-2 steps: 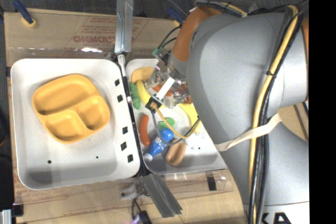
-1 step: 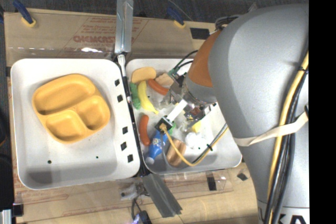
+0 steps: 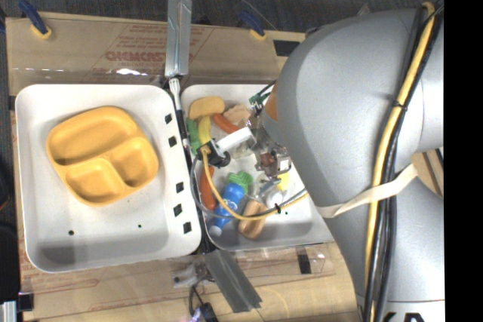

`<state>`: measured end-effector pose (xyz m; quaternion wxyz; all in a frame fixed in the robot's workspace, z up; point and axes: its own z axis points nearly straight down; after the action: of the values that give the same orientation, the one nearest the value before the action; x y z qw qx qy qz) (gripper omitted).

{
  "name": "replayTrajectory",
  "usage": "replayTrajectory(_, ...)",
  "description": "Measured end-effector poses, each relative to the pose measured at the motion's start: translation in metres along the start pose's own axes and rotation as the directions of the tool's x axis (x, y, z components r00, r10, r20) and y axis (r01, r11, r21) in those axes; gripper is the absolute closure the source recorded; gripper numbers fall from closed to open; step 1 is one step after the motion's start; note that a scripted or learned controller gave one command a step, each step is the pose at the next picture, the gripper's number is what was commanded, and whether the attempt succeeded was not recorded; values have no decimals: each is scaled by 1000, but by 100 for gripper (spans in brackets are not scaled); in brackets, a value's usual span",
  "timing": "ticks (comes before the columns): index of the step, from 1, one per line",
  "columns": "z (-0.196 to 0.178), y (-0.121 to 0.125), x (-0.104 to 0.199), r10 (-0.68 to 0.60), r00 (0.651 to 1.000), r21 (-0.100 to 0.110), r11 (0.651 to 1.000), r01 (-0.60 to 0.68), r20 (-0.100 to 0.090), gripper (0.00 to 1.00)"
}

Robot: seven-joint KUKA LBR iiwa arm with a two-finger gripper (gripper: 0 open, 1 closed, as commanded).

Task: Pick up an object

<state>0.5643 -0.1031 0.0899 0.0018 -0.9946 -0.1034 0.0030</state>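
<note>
Gripper (image 3: pixel 268 162) hangs low over the middle of the right bin (image 3: pixel 306 226), at the end of the grey arm (image 3: pixel 362 109) that covers the right half of the frame; whether it is clenched or released cannot be told. Left of centre, the left bin (image 3: pixel 45 237) carries a yellow divided tray (image 3: pixel 102 153). Small toys crowd the right bin: a blue bottle with a green cap (image 3: pixel 230 200) just left of the gripper, a yellow banana (image 3: pixel 205 107) at the upper left corner, an orange carrot-like piece (image 3: pixel 207 192) along the left wall, and a tan piece (image 3: pixel 253 225) near the lower edge.
</note>
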Motion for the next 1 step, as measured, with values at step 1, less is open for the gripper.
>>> replayTrajectory(1,0,11,74,-1,1000,1,1000,1,2,0)
